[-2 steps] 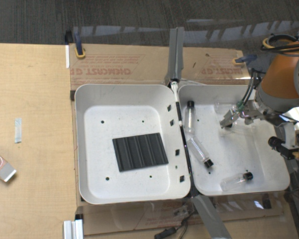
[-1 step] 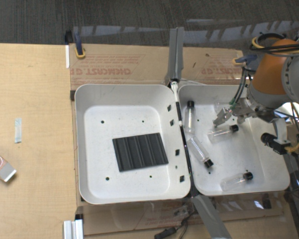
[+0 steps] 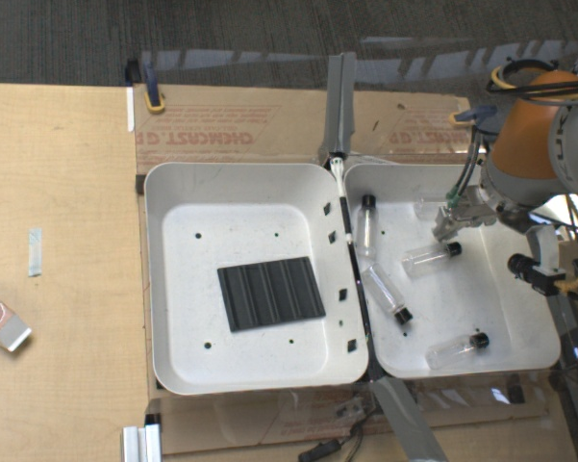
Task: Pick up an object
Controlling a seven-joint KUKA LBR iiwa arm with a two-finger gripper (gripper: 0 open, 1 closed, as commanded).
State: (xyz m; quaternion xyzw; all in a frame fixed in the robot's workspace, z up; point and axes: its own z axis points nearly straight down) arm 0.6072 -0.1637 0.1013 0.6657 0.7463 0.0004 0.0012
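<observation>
Dark carpet-like floor [image 3: 269,17] beyond a cardboard-covered bench [image 3: 58,162].

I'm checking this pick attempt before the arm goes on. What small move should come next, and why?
Probably a short descent with a slight shift toward the clear vial. The gripper sits in the right bin just above and to the right of that black-capped vial, and nothing shows between its fingers, so closing here would likely grab air.
</observation>
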